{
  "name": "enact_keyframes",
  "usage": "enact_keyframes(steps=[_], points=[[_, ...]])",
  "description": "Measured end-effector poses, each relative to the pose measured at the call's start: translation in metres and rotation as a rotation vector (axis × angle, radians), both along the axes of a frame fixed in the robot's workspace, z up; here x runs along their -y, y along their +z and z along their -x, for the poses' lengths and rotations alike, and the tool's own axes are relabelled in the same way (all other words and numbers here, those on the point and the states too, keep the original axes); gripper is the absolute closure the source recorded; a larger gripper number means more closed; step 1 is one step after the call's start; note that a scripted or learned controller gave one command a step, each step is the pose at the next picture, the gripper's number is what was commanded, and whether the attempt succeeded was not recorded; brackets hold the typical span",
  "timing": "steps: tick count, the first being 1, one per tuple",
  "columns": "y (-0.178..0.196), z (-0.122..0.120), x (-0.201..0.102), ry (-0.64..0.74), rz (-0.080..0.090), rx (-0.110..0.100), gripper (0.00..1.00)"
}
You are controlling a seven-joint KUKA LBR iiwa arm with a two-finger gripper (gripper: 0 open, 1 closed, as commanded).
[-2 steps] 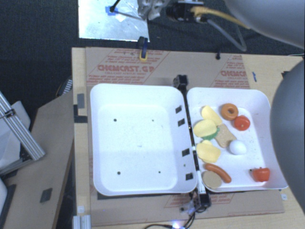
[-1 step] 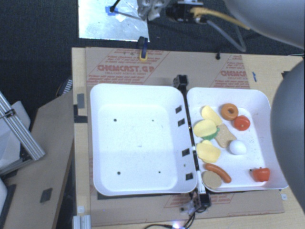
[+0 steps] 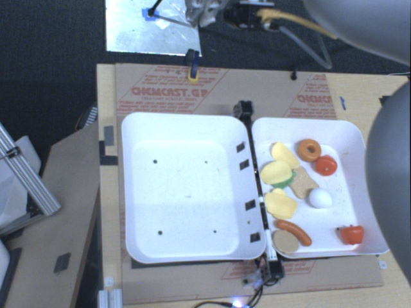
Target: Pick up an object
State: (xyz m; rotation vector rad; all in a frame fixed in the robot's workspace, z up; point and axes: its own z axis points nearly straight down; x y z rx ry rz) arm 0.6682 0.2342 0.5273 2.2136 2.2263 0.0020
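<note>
The things to pick from lie together in the right bin (image 3: 350,136), crowded toward its left wall: a ring-shaped brown doughnut (image 3: 309,149) near the back; a red tomato (image 3: 326,165) just in front of it to the right; three pale yellow pieces (image 3: 277,172) ranged down the left side, the middle one lying over a green leaf (image 3: 286,182); a tan slice of bread (image 3: 303,183) beside them, touching a white egg (image 3: 320,198); an orange-red sausage (image 3: 294,231) lying aslant near the front; a round tan disc (image 3: 286,242) at the front corner; a red-orange piece (image 3: 351,234) apart at the front right; the left bin (image 3: 183,172) sits just beside, joined by a dark divider (image 3: 255,178); whether the gripper is wide or narrow, I cannot tell; the grey arm (image 3: 385,172) looms blurred along the right edge, over the right bin's far side, and curves across the top right corner.
</note>
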Motion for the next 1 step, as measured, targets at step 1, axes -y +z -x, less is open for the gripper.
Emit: enact_keyframes(steps=[1], points=[[0.0077, 0.0, -0.0001, 0.0, 0.0, 0.001, 1.0]])
